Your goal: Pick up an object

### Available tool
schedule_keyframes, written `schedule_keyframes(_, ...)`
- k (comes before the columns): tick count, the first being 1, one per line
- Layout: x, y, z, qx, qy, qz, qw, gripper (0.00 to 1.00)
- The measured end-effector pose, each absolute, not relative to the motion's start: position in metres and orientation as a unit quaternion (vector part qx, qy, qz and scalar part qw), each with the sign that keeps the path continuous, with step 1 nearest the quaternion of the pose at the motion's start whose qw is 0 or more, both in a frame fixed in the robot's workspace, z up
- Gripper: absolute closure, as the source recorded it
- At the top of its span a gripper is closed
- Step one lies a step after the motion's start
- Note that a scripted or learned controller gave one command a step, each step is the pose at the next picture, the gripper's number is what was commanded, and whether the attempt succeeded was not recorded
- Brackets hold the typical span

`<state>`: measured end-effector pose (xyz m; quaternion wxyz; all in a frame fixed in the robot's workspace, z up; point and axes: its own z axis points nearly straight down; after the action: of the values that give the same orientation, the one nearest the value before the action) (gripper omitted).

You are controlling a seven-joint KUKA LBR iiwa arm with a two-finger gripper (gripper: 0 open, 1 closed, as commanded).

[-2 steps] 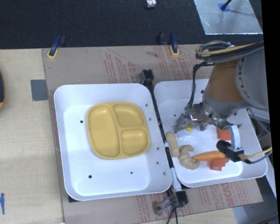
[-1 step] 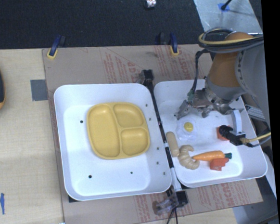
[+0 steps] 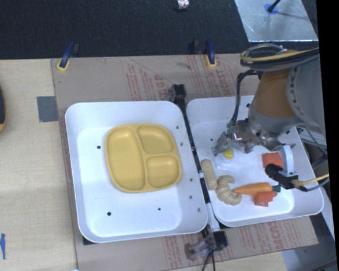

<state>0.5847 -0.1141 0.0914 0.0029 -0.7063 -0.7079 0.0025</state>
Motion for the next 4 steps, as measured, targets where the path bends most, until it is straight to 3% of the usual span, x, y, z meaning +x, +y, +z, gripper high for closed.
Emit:
schedule_keyframes(1, 0.589, -0.106, 0.092, -0.705, -0.709, 0.0011, 0.001, 0.00)
schedule_keyframes(2, 0.570, -0.102, 0.091, -0.706, -0.708, 0.0025, 0.003, 0.00)
schedule_keyframes(3, 0.611, -0.116, 0.097, -0.705, -0.709, -0.0002, -0.001, 0.00)
schedule_keyframes(4, 0.586, -0.096, 0.091, -0.705, -0.709, 0.0021, 0.003, 0.00)
